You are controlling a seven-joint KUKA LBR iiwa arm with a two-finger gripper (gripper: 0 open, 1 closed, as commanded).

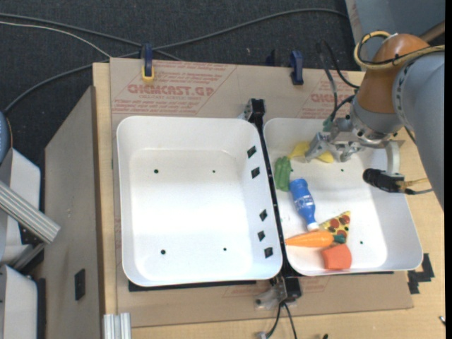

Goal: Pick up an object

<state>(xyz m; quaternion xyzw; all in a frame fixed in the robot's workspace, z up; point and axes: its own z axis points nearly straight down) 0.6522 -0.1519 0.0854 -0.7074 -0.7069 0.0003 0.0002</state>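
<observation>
Down at the front sits the left bin (pixel 134 189), then the right bin (pixel 395 224) with all the toys — orange carrot (pixel 309 239), blue bottle (pixel 303 200), yellow toy (pixel 304 150) — so the gripper (pixel 330 147) hangs low by the yellow toy; whether its jaws are spread cannot be told.

The bottle (pixel 303 202) lies in the right bin (pixel 395 217), carrot (pixel 309 239) before it; left bin (pixel 134 189) alongside.
</observation>
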